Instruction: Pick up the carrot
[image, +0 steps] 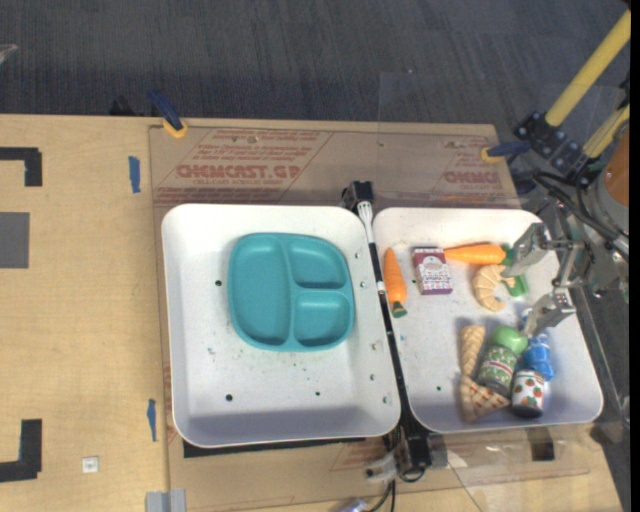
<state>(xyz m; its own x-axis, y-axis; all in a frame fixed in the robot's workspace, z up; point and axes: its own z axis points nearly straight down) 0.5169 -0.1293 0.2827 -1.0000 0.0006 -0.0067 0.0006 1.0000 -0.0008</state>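
Note:
Two orange carrots lie in the right bin. One carrot lies lengthwise along the bin's left wall, with a green tip at its near end. The other carrot lies crosswise near the bin's back, pointing toward the gripper. My gripper hovers at the right side of this bin, just right of the crosswise carrot. Its two fingers stand apart, open, with no carrot between them. A small green piece sits by the gap.
The right bin also holds a pink-white carton, a bread roll, a waffle cone, a green bottle, a blue bottle and a red-white can. A teal divided plate lies in the left bin.

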